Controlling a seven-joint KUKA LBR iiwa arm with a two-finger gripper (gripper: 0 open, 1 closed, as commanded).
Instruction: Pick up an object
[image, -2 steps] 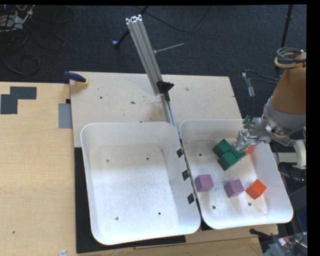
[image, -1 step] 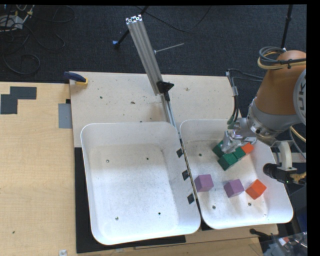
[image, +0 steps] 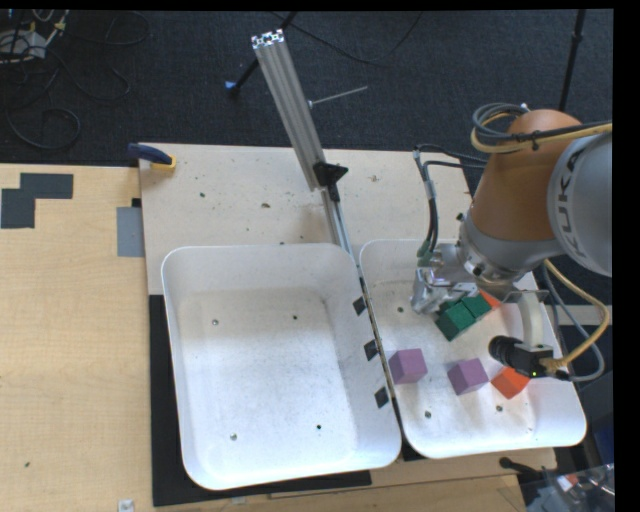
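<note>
My gripper (image: 432, 297) hangs low over the back part of the right bin (image: 560, 432), under the grey and orange arm. A green block (image: 462, 317) lies tilted just to its right, close to or touching it; I cannot tell whether it is held. Two purple cubes (image: 407, 366) (image: 467, 376) rest on the bin floor nearer the front. An orange block (image: 510, 382) sits right of the second cube, and a bit of another orange piece (image: 488, 298) peeks out behind the green block.
The left bin (image: 200, 290) sits beside the right one, with black clips (image: 370, 350) along the shared wall. A slanted aluminium bar (image: 295, 110) rises behind the bins. Cables and a black fitting (image: 515, 352) hang off the wrist over the right bin.
</note>
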